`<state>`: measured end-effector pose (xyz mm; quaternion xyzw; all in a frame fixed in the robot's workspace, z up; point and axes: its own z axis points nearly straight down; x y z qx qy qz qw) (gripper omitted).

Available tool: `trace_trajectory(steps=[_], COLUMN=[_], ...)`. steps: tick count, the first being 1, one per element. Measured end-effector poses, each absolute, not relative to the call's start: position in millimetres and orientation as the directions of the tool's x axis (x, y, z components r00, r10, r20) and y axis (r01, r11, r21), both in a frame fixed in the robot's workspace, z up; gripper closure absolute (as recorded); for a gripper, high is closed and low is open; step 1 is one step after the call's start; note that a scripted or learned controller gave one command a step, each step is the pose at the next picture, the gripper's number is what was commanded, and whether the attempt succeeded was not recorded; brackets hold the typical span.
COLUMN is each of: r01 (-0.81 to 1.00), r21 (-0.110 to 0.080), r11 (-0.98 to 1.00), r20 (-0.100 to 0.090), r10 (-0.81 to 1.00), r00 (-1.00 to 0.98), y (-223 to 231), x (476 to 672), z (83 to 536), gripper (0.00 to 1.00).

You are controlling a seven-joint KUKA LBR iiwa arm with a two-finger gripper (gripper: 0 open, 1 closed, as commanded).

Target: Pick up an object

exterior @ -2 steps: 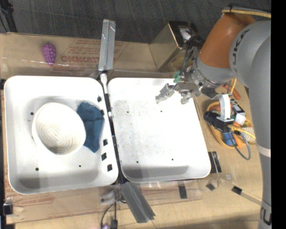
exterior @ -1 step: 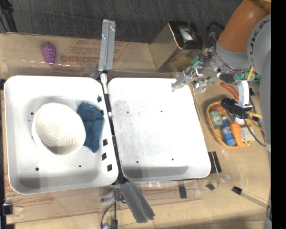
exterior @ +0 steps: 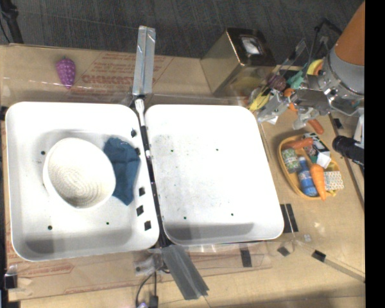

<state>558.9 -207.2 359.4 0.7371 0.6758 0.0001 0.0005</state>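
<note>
Nearest the tabletop's front edge, the left bin (exterior: 25, 236) holds a white cap (exterior: 80, 172) touching a blue cloth (exterior: 123, 169). The tool (exterior: 294, 101), its state untellable, is best lowered squarely over the cloth.

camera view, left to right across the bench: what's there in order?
Purple toy → white woven cap in the left bin → blue cloth → right bin → brown box → yellow tray of small items. The gripper sits over the bench near the right bin's far right corner.
</note>
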Motion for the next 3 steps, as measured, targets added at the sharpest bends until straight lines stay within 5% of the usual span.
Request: trace_trajectory(steps=[1,2,3], r01=[0.97,0.957,0.886], r21=[-0.002,-0.004,0.002], r11=[0.241,0.289,0.464], r20=[0.0,0.001,-0.004], r10=[0.97,0.957,0.886], r00=[-0.241,-0.289,-0.464], y=[-204.7,-209.0,-210.1], x=[523.1,555.2,530.5], z=[354.4,311.1,353.6], gripper=[0.0,0.0,0.0])
